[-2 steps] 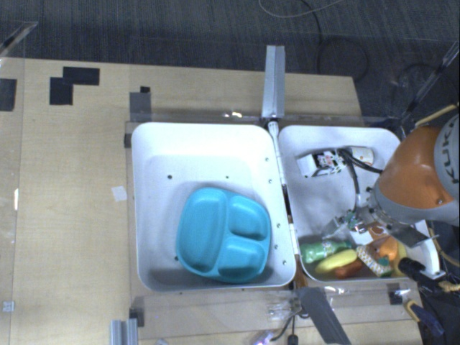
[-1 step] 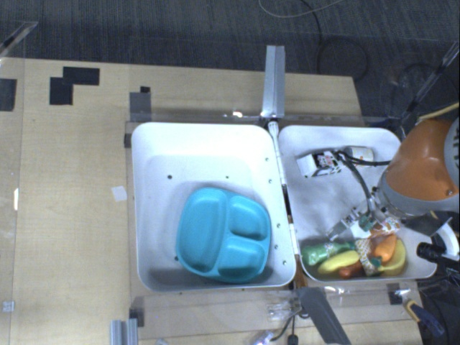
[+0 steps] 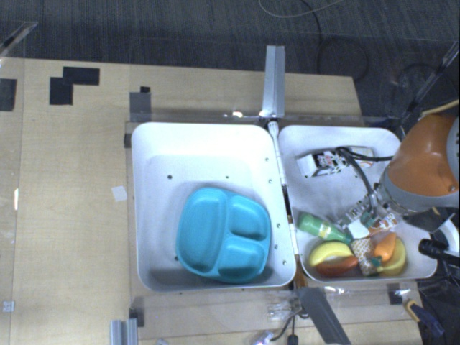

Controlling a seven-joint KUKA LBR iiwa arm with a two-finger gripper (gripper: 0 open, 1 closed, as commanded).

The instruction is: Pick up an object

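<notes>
A: Start at the near edge. What's closest to us in the right bin (image 3: 287,192)?

B: A heap of toy food along its near wall: a yellow-and-red fruit (image 3: 333,259) on the left of the heap, an orange carrot-like piece (image 3: 384,246) on the right with something yellow under it, and a small brownish bit between the 2 that I can't identify.

A: And 1 step farther in?

B: A green bottle (image 3: 319,226), lying on its side. Its long axis runs from upper left down to lower right, with the lower right end touching the heap.

A: Where's the gripper (image 3: 372,214) against all that?

B: Just right of the bottle and just above the carrot piece, hanging low over the bin on the arm's wrist below the orange band (image 3: 425,157). Whether it is spread or closed, I cannot tell; the tip is a blur of metal and cable. Nothing visibly sits in it.

A: So the move turns on what?

B: My guess is the nearest target lies toward the near wall and slightly left of the tip. The bottle's slanted axis would want the wrist turned across it.

A: And the left bin (image 3: 144,192)?

B: 1 blue divided tray (image 3: 224,233), well apart from the arm.
</notes>
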